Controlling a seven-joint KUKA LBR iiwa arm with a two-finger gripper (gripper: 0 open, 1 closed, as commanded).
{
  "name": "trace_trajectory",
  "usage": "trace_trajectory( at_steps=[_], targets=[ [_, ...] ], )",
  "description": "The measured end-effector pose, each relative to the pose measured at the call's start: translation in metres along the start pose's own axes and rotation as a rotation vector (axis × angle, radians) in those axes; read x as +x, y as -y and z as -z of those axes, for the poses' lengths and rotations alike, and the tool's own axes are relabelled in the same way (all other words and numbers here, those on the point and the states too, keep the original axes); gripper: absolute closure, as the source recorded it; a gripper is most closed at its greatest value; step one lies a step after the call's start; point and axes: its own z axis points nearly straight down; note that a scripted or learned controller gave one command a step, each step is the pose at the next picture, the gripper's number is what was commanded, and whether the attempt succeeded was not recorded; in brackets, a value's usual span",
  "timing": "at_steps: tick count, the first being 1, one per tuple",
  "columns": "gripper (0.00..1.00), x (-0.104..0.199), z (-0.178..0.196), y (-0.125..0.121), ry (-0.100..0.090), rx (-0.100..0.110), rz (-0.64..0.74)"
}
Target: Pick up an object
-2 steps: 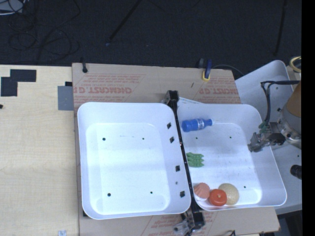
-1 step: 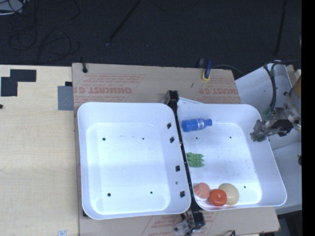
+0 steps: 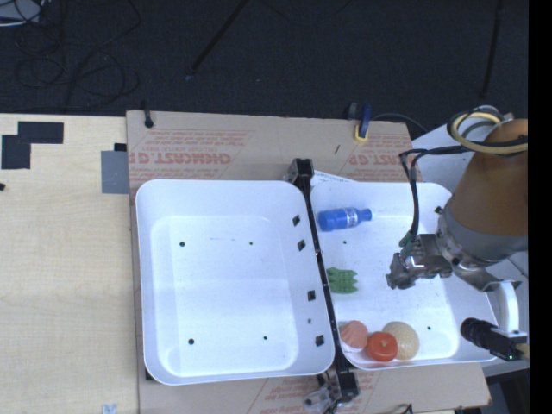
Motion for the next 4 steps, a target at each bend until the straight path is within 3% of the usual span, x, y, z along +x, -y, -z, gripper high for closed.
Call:
trace_trajectory(
  at_steps=[1,2,3,4],
  targets=[
    [0.00,-0.005,0.002,-0.002,0.004,-0.006,-0.007],
    [0.00,-0.031,-0.036,-0.073,0.007,-0.008,-0.004],
    [0.00,-0.088,0.026,-0.044,0.009,-0.012,-0.012],
    [0.00,-0.089,0.113,-0.018,0.007,-0.016,-0.007]
  ],
)
